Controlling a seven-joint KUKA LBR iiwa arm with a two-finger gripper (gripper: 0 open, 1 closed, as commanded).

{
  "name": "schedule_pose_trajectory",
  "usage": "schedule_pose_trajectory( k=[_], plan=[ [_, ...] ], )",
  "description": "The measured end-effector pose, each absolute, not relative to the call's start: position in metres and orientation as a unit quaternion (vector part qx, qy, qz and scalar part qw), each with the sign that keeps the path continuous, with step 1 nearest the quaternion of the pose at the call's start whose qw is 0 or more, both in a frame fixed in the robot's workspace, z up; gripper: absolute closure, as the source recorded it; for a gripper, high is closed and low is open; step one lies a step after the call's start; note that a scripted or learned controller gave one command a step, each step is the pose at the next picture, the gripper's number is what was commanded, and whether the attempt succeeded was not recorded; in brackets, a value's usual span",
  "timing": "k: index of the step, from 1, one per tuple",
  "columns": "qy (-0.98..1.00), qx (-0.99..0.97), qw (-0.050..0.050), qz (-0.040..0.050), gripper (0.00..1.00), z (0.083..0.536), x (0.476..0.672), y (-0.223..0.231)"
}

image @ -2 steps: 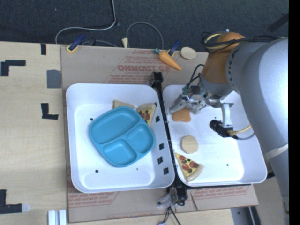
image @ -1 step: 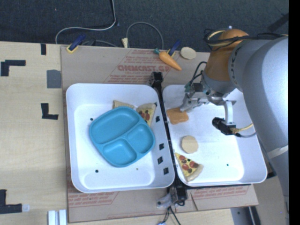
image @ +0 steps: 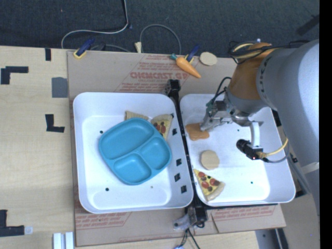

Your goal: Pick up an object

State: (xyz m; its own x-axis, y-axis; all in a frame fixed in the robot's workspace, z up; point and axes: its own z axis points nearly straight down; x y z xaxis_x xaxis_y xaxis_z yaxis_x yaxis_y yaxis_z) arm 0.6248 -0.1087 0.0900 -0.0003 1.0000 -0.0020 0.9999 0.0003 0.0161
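My gripper point(image: 207, 122) reaches down into the right bin point(image: 275, 191) from the right, its tip right at a tan-brown toy food piece point(image: 196, 133) near the bin's left wall. A round beige cookie point(image: 210, 160) lies just below that. A toy pizza slice point(image: 208, 183) rests at the bin's front left corner. In the left bin point(image: 88, 139) sits a blue divided plate point(image: 135, 150), with two more pizza slices point(image: 162, 123) partly tucked behind it.
Outside the bins, on the cardboard at the back, lie a toy carrot point(image: 187, 66) and a small round beige piece point(image: 208, 59). A black divider point(image: 179, 139) runs between the bins. Cables point(image: 254, 149) hang from the wrist over the right bin.
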Motion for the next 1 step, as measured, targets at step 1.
schedule_pose_trajectory(
  k=[1],
  plan=[
    [0.707, 0.707, 0.000, -0.0005, 1.00, 0.0932, 0.6035, -0.1082]
  ],
)
